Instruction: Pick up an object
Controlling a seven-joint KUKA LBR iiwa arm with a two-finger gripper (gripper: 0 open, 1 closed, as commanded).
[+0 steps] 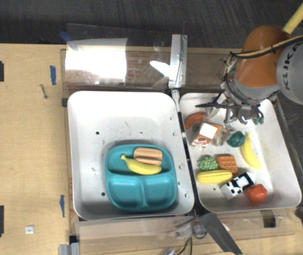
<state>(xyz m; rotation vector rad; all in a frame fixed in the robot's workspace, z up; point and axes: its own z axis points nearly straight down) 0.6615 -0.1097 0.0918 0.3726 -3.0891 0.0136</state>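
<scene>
My gripper (228, 126) hangs below the orange band of the arm (258, 57), low over the back of the right bin (289, 179). It is just above a white and orange box (207, 133) and beside a dark green toy (237, 139). A red-orange piece (193, 120) lies to the left of the gripper. Nothing can be seen held in it.
The right bin also holds a yellow banana (251, 153), green grapes (208, 163), an orange waffle (226, 161), a corn cob (214, 177), a black and white toy (239, 185) and a red tomato (256, 194). In the left bin (87, 121), a teal tray (140, 187) carries a banana (139, 167) and a hot dog (148, 155).
</scene>
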